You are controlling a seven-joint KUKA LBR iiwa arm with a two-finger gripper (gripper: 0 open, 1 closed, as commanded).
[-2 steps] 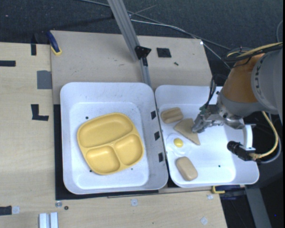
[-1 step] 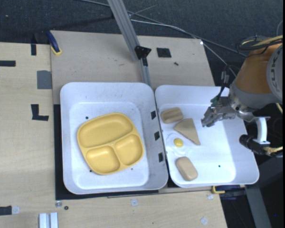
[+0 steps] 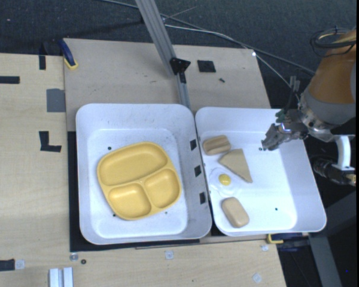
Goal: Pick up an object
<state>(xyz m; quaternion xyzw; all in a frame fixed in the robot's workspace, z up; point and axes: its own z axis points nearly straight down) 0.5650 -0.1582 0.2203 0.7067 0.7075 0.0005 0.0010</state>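
The right bin (image 3: 287, 214) holds several food-like pieces: a tan bread roll (image 3: 216, 144) at its upper left, a tan wedge (image 3: 237, 164) just below that, a fried egg with a yellow yolk (image 3: 224, 180), and a tan oblong piece (image 3: 234, 212) near the front. My gripper (image 3: 270, 142) hangs over the upper right part of this bin, to the right of the wedge and apart from every piece. Nothing shows between its fingertips.
The left bin (image 3: 87, 160) carries a yellow three-compartment tray (image 3: 139, 179). A grey metal pole (image 3: 155, 26) slants down to the bins' shared upper edge. Cables run across the dark floor behind the bench. The arm's orange band (image 3: 335, 70) is at the right.
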